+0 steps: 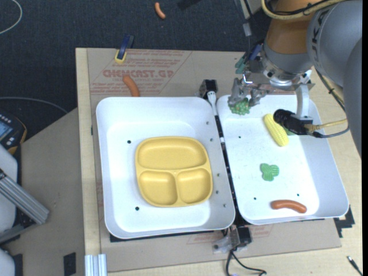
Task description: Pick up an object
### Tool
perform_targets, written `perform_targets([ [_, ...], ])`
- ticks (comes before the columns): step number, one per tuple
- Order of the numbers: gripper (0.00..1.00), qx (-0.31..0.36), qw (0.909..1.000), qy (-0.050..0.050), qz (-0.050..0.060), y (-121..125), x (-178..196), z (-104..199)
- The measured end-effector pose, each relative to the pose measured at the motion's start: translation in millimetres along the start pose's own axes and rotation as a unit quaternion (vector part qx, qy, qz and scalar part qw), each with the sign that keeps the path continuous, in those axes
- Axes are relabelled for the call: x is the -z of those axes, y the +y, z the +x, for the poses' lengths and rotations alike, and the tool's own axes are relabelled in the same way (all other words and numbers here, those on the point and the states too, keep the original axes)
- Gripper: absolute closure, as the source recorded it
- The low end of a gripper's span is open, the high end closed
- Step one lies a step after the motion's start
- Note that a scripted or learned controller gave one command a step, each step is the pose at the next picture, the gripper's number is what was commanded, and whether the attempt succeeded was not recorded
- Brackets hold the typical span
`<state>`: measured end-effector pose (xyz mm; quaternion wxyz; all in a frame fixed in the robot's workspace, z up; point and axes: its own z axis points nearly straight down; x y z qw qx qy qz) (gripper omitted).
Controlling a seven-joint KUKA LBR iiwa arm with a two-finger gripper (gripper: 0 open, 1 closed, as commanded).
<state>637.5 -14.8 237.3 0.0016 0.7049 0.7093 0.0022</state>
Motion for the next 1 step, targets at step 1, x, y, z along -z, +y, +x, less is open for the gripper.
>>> perform_targets([
  [1, 1.00, -0.002, 1.0000, 0.000, 0.004, 4.8, -18.5, 16.5],
])
